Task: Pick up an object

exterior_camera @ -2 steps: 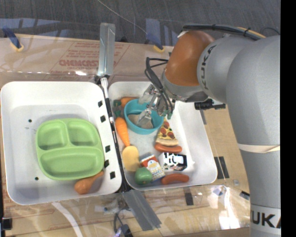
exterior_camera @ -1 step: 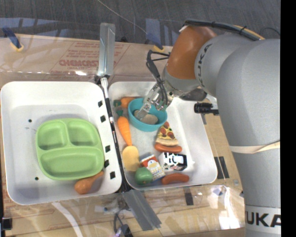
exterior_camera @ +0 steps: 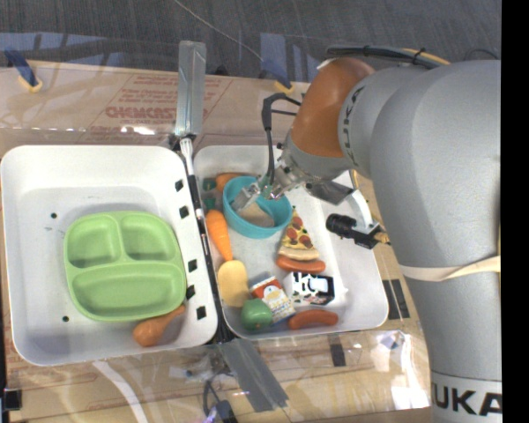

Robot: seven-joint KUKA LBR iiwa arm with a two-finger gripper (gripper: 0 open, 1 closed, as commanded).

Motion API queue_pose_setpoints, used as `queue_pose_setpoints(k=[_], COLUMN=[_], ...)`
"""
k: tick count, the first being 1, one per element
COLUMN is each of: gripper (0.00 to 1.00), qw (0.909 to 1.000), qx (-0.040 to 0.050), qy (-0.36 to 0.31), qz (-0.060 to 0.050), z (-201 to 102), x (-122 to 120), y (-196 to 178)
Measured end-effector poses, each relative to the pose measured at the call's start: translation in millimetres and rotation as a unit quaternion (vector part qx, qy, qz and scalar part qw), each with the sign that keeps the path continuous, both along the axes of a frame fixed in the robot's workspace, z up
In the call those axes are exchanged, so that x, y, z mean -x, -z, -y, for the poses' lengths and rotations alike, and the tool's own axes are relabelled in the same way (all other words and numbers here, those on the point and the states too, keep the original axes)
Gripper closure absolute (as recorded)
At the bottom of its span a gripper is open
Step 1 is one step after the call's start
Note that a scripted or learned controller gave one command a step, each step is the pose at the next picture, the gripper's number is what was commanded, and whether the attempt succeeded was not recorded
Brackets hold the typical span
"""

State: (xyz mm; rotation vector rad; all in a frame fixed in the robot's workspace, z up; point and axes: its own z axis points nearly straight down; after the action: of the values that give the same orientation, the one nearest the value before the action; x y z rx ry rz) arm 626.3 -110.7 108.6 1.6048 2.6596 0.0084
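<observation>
My gripper (exterior_camera: 268,189) reaches down into the right bin (exterior_camera: 368,276) from the grey arm with the orange band. It sits at the far rim of a teal bowl (exterior_camera: 254,218), over the bowl's inside. An orange carrot (exterior_camera: 217,233) lies just left of the bowl. A pizza slice (exterior_camera: 298,241) lies to the bowl's right. Nearer the front are a yellow piece (exterior_camera: 232,281), a small carton (exterior_camera: 273,297), a black-and-white item (exterior_camera: 314,286), a green fruit (exterior_camera: 255,314) and a red sausage (exterior_camera: 313,319).
The left bin (exterior_camera: 35,183) holds a green divided plate (exterior_camera: 123,264) and an orange vegetable (exterior_camera: 158,327) at its front right corner. The divider with black clips (exterior_camera: 194,236) runs between the bins. The arm's bulk covers the right side of the bench.
</observation>
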Motion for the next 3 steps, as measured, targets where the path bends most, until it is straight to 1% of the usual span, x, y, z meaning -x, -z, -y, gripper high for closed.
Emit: queue_pose_setpoints(k=[1,2,3], gripper=[0.0,0.0,1.0], qw=[0.997,0.9995,0.9997], qx=[-0.0049,-0.0068,-0.0066], qy=[-0.077,0.026,0.021], qz=[-0.012,-0.014,-0.014], z=[-57,-10,-13], x=[-32,-17,-18], y=[-89,14,3])
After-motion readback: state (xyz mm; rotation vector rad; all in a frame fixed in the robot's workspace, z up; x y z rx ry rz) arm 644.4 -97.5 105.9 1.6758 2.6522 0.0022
